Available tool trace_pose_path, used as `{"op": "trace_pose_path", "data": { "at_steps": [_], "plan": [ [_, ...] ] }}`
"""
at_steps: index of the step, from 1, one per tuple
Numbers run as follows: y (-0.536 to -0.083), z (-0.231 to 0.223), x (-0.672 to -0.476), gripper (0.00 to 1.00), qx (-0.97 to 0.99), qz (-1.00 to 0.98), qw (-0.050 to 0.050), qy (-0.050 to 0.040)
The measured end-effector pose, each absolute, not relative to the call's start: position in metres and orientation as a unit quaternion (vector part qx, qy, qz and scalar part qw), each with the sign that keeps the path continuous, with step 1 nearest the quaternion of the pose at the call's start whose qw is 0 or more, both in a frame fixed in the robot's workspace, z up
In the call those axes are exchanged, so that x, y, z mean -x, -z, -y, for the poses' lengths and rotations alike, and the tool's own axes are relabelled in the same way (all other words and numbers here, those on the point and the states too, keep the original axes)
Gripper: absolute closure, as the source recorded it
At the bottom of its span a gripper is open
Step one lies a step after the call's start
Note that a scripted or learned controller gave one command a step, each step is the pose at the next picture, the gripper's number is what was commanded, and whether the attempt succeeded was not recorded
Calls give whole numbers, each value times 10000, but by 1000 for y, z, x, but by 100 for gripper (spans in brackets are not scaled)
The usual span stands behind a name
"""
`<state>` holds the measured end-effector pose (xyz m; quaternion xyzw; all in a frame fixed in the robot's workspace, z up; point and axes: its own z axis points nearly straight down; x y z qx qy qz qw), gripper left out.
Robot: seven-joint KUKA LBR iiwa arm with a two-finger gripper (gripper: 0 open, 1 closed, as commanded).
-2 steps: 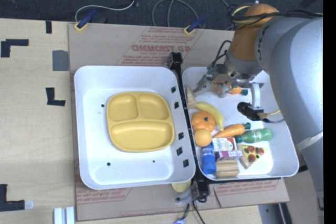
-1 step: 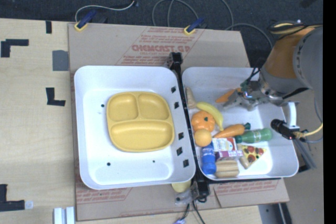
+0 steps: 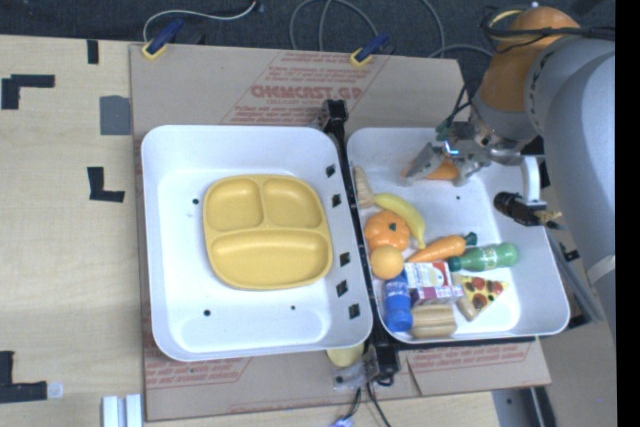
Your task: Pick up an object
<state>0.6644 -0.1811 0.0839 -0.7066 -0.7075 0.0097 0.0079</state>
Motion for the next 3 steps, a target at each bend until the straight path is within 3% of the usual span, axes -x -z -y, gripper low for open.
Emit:
{"op": "trace_pose_path", "data": {
  "at_steps": [1,2,3],
  "plan": [
    [-84,201,-665,0,7063,7078,153,-45],
    [-87,215,-571,0,7078,7064,-29,8],
    [-90,173,-526,0,7068,7074,-15,7]
  ]
}}
